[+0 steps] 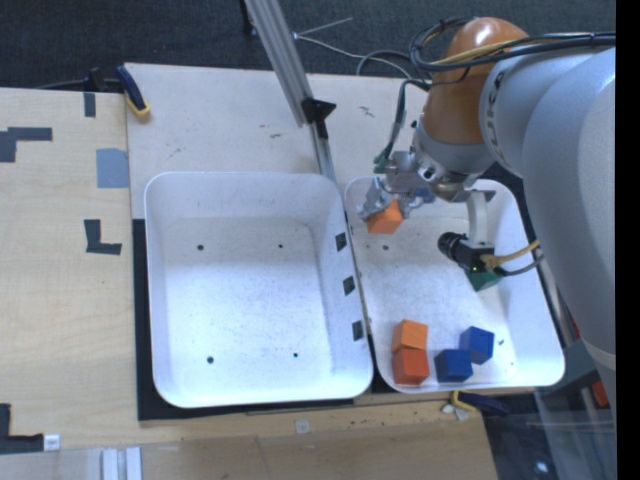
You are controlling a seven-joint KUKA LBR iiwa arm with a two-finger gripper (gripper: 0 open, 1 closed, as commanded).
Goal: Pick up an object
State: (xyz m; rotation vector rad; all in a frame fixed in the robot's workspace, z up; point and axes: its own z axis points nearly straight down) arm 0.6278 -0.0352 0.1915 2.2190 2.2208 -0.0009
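Blocks (440, 353) lie loose in the bin (520, 258), well below the gripper (388, 206). It is clamped on an orange cube (385, 218), raised clear, apparently for carrying.

No text, label or number is legible.

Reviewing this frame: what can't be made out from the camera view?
- Whether the claw clamps the orange block or merely overlaps it: the wrist covers the contact.
- The right bin's far right wall: hidden behind the arm.
- The lower orange block: partly covered by the one stacked above it.
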